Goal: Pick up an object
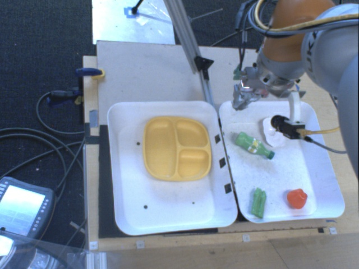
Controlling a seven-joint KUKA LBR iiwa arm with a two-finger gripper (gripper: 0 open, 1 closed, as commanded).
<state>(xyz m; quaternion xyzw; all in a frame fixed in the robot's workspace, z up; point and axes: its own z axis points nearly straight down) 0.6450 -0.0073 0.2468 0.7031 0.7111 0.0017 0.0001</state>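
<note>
My gripper [243, 98] hangs over the far left corner of the right bin [325, 172], above its rim. A green bottle [254, 145] lies on its side in that bin, a little nearer than the gripper and to its right. Close to the front wall of the same bin, a small green object [258, 202] stands beside a red object [297, 198]. Nothing shows in the gripper.
The left bin [126, 167] holds a yellow divided plate [176, 148]. A grey slanted pole [185, 27] crosses the bench behind the bins and ends at the ridge between them. Cables and a pendant lie on the floor to the left.
</note>
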